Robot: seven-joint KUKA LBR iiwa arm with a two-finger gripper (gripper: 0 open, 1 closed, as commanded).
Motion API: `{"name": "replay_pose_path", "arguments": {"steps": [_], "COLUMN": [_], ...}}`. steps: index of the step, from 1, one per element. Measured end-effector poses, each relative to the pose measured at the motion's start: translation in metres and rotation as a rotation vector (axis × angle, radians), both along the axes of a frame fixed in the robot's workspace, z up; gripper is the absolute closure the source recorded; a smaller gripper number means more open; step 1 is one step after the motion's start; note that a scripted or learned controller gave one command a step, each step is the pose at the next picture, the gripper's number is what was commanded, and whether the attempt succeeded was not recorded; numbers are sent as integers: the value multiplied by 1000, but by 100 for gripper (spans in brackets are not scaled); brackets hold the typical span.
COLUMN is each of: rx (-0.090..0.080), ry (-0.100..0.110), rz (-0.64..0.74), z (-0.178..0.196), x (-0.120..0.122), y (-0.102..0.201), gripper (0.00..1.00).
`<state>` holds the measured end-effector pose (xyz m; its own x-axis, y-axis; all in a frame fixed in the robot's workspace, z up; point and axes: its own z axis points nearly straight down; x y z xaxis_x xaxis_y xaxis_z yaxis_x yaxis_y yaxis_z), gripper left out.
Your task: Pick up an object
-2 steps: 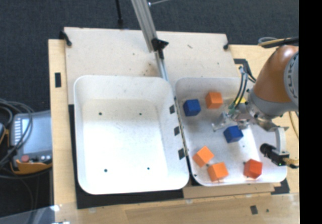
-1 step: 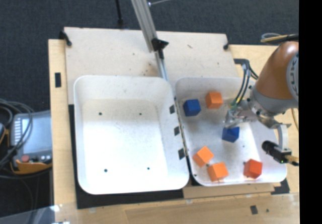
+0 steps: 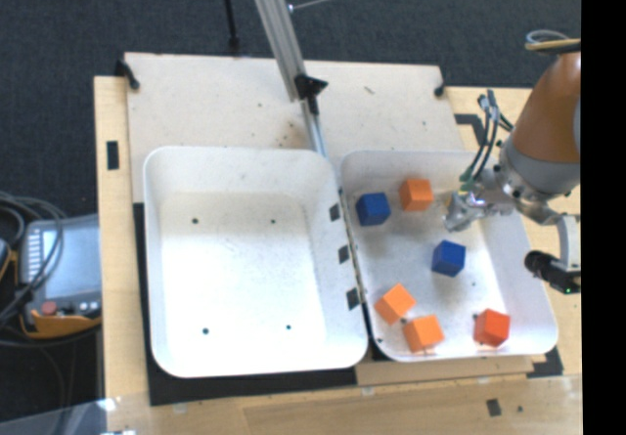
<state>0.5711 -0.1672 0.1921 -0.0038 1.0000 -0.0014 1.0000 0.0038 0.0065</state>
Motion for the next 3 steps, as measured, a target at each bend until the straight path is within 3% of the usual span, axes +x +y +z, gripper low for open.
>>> {"name": "replay_pose_path", "arguments": {"steps": [1, 3], "rx": [0, 2], "ry": [-1, 7], "rz": [1, 2], "z": [47, 36], "x": [2, 15], "y": [-1, 93], "gripper": [100, 100]}}
